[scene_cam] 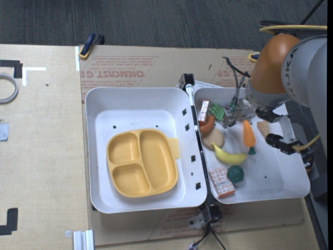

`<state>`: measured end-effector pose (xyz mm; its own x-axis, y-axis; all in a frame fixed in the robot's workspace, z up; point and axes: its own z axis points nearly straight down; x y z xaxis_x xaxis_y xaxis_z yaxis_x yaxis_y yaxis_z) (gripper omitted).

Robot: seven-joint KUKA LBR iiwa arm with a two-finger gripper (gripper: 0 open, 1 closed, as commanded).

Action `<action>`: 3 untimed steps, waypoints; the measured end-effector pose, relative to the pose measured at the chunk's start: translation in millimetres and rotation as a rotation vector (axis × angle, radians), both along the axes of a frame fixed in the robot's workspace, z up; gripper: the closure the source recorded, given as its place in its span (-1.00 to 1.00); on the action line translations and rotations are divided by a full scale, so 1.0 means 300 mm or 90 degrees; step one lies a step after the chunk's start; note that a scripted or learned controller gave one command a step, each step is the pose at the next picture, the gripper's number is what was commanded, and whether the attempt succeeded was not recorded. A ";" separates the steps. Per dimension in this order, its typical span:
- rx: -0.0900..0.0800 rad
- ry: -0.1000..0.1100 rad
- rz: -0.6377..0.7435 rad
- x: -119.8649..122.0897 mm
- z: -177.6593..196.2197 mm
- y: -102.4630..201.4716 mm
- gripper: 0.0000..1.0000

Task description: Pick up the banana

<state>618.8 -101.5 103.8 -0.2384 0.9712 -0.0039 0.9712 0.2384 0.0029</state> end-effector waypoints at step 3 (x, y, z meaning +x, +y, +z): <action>0.002 0.002 -0.084 -0.343 -0.039 0.027 -1.00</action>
<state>515.9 -93.5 92.1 -0.1087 0.9941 0.0001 0.9941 0.1087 -0.0003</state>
